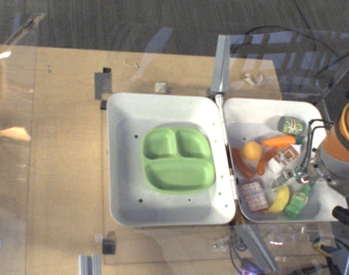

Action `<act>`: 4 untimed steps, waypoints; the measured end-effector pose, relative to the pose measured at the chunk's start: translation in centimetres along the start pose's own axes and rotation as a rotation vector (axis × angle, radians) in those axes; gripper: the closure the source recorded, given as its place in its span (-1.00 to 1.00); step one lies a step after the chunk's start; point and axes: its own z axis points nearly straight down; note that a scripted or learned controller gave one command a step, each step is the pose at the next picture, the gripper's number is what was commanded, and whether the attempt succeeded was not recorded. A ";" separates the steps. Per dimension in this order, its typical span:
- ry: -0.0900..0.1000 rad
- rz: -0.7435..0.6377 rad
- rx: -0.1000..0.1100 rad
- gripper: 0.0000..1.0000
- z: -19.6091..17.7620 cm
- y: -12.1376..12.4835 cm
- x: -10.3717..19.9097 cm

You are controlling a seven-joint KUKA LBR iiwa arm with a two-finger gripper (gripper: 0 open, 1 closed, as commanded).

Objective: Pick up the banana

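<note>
The yellow banana (279, 200) lies near the front edge of the right bin (322, 211), between a pink packet (253, 195) and a small green bottle (297, 203). My gripper (293, 175) hangs low inside this bin, just behind and slightly right of the banana, over a white and red box (282, 157). Nothing is seen held in it. The grey arm with its orange band (345, 135) comes in from the right.
The right bin also holds a green can (291, 125), a carrot (279, 141), an orange (252, 150) and red sausage-like pieces (241, 162). In the left bin (122, 153) sits a green divided tray (178, 159). A metal divider (220, 67) runs between the bins.
</note>
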 end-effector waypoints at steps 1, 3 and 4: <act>-0.008 -0.001 -0.010 1.00 -1.3 0.3 -0.2; 0.001 -0.189 0.002 -1.00 -10.4 5.3 1.7; 0.003 -0.401 0.004 -1.00 -1.6 -0.4 -1.0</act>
